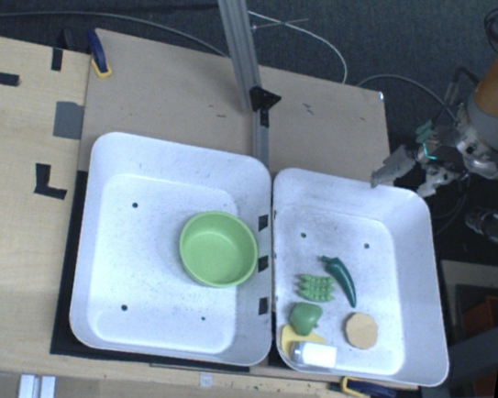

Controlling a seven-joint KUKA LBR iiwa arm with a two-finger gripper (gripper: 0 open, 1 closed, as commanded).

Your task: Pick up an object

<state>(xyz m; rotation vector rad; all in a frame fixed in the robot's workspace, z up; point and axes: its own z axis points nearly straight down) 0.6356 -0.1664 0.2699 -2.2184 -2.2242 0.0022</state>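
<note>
Arm enters at upper right, orange band above the wrist; the hand (408, 174) sits above the far right corner of the right bin (426, 257), outside the bin floor and well apart from all objects. Two dark fingers (388, 172) visible with a gap between them, so the hand reads as spread, pinching nothing. Right bin contents, all clustered toward its near side: a dark green pepper (340, 278) lying at a slant; a light green ridged piece (314, 288) just beside it on the left; a rounded green item (304, 318) below that; a tan round disc (361, 331) to the right; a yellow piece (291, 342) in the near corner with a white block (316, 354) resting on or against it. Left bin (116, 220) holds one light green bowl (217, 249), upright, toward its right side. Both bins rest side by side, edges touching, on the wooden table (7, 204).
</note>
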